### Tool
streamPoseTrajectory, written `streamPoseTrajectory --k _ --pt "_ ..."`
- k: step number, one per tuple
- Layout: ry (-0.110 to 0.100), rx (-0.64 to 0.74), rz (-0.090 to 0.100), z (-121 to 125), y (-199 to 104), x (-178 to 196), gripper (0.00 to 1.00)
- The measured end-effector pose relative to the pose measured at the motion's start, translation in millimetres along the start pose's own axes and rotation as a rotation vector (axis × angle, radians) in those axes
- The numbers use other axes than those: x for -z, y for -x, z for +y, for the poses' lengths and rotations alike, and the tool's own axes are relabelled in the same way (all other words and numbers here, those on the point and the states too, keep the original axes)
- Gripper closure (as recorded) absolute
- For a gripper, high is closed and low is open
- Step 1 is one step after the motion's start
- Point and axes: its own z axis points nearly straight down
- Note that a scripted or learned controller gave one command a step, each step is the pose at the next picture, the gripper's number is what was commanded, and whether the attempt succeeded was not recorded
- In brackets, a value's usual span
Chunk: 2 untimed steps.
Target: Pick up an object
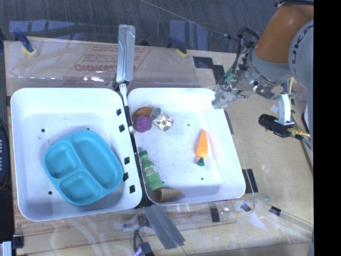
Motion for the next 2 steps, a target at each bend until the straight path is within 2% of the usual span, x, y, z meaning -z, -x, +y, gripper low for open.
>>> streamPoseTrajectory --k 1,2 --pt "0.02 -0.004 -0.007 -38 3 152 1.0" --pt "0.015 -0.005 -0.005 -77 2 183 1.0"
